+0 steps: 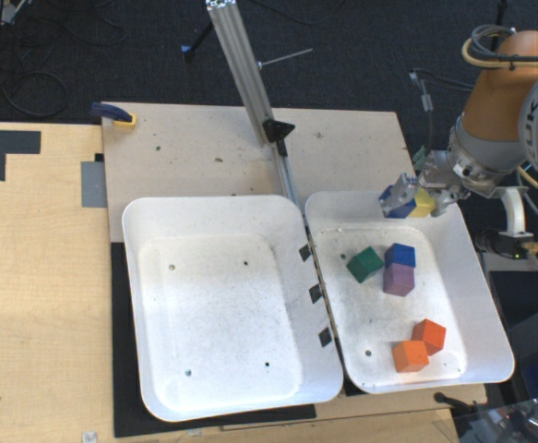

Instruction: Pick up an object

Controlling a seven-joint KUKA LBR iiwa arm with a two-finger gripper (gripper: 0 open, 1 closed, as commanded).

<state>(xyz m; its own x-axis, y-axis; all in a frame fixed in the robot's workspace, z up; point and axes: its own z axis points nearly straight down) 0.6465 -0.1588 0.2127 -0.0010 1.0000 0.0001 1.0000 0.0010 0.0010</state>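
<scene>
1. Our tool [414, 198] hangs over the right bin's [490, 340] far rim, with a yellow block [424, 205] apparently clamped between its fingers.
2. We judge the pick nearly done; lifting clear remains.
3. Green block [364, 264], blue block [400, 255], purple block [398, 279] and two orange blocks [420, 345] lie inside.

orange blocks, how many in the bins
2, both in the right bin near its front right corner: one orange block, the other orange block just in front, touching it.

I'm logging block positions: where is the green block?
The green block lies in the right bin, in its upper half, just left of the blue block and purple block.
</scene>
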